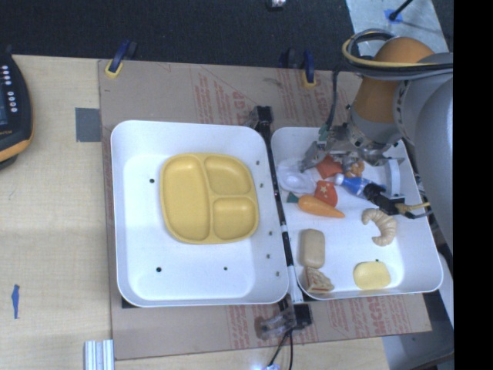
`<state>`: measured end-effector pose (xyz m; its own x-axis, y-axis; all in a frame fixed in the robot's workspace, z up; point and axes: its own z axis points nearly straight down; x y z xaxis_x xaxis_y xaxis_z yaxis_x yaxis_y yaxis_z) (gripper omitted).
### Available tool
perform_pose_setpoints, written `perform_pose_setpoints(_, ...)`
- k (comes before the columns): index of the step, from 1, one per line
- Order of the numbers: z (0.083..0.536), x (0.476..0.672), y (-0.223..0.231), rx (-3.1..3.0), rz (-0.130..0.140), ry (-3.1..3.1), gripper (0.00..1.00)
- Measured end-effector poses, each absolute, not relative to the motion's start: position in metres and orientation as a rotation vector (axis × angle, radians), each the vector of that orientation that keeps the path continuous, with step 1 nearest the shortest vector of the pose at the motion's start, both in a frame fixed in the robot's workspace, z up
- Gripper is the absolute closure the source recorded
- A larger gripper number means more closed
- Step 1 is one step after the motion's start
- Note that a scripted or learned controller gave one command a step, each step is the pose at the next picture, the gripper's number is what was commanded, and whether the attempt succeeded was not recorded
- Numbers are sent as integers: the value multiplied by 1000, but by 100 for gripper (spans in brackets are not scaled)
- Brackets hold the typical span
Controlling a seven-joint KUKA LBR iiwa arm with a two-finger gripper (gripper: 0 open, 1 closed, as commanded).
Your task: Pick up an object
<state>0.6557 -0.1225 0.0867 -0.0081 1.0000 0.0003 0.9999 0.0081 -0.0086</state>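
Observation:
The right bin [416, 272] holds several small items: an orange carrot [320, 206], a red piece [329, 192], a blue and white item [353, 184], a croissant [381, 225], a tan bread piece [312, 247], a yellow block [372, 275] and a clear cup [294, 180]. My gripper [333, 154] is low over the back of this bin, just above the red and blue items. The wrist hides its tips, so its state is unclear. Nothing is visibly held.
The left bin [135, 206] holds a yellow divided plate [208, 197]. A tan shell-like piece [316, 281] lies at the right bin's front left corner. The arm's orange band [385, 83] and grey body cover the back right. A black controller [11, 106] sits at the far left.

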Motion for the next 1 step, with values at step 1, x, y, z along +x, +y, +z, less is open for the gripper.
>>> perform_pose_setpoints(1, 103, 656, -125, -2210, 7, -2229, 100)
